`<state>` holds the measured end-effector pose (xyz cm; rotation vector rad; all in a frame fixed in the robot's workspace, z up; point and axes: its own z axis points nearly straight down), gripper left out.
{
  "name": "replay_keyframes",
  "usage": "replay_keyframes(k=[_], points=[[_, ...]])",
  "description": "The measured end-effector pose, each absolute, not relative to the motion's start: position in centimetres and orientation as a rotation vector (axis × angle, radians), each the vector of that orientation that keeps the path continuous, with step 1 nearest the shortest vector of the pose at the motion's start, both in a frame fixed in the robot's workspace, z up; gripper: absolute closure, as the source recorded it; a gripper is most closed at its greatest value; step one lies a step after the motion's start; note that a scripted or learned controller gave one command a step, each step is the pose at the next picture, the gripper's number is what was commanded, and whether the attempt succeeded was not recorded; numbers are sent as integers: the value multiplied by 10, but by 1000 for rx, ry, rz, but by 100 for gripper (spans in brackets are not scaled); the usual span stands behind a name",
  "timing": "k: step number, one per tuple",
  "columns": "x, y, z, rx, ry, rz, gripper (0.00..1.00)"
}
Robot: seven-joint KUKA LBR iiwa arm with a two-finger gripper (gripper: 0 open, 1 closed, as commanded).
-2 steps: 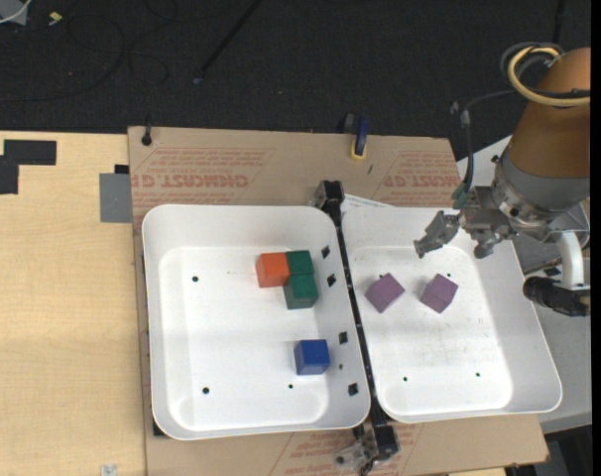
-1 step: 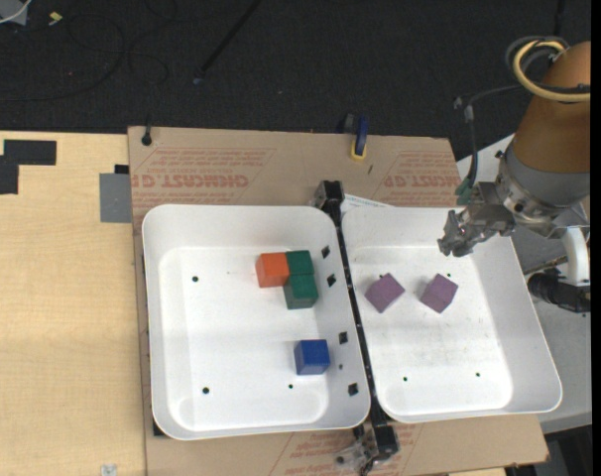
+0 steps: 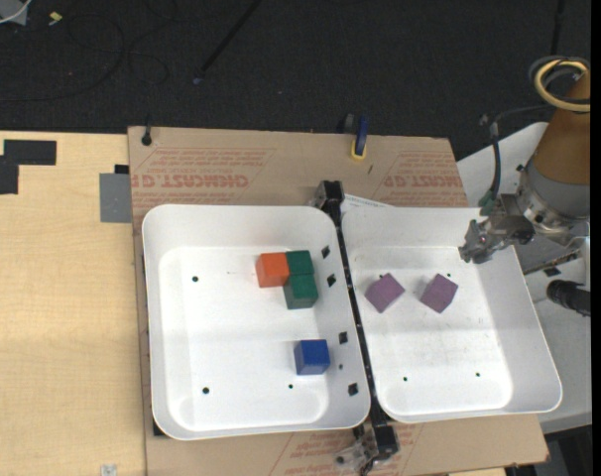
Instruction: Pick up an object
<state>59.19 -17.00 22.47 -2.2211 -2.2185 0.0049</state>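
The left bin [image 3: 172, 266] holds an orange block [image 3: 272, 269] touching a green block [image 3: 300, 279], with a blue block [image 3: 311, 356] nearer the front. Two purple blocks lie in the right bin [image 3: 519, 365]: one [image 3: 384, 293] near its left wall, the other [image 3: 438, 293] toward the middle. My gripper [image 3: 476, 244] hangs over the right bin's far right part, up and to the right of the second purple block, apart from it. Nothing is visible between its fingers.
The bins sit on a cardboard sheet [image 3: 241, 167] over a wooden bench [image 3: 53, 315]. A black clip strip [image 3: 345, 296] joins the two bins down the middle. A blue and yellow clamp [image 3: 359, 139] stands at the cardboard's far edge. Cables trail beside the arm at right.
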Motion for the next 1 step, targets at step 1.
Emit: replay_keyframes(k=[1], points=[[589, -183, 168, -2218, -2219, 5, 100]])
